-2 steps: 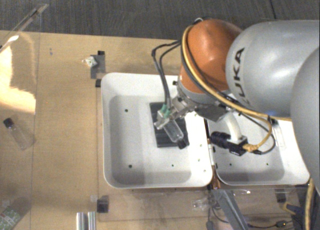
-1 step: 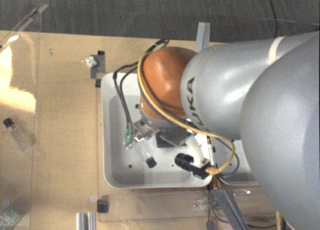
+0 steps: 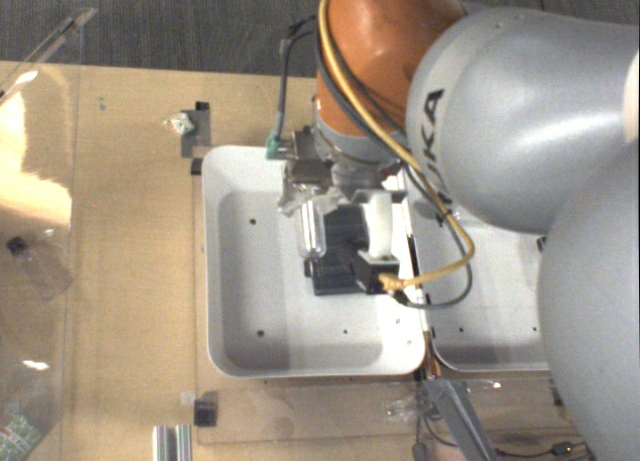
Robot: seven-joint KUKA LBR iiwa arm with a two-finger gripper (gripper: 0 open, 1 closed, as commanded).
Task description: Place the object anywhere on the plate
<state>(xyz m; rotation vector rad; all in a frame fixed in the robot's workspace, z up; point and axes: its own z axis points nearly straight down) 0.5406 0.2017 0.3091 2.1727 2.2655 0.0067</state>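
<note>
My gripper [image 3: 335,261] hangs over the right half of the left white bin [image 3: 225,249], its black body pointing down at the bin floor. The grey arm with its orange band [image 3: 385,19] reaches in from the right and covers the bin's right side and most of the bin beside it. Whatever lies under the wrist and gripper is hidden from this view.
The right bin [image 3: 490,344] shows only its near strip below the arm. A yellow cable [image 3: 445,269] loops beside the gripper. Small black brackets [image 3: 198,129] [image 3: 205,410] stand on the wooden bench at the left bin's corners. A clear sheet [image 3: 35,239] lies at far left.
</note>
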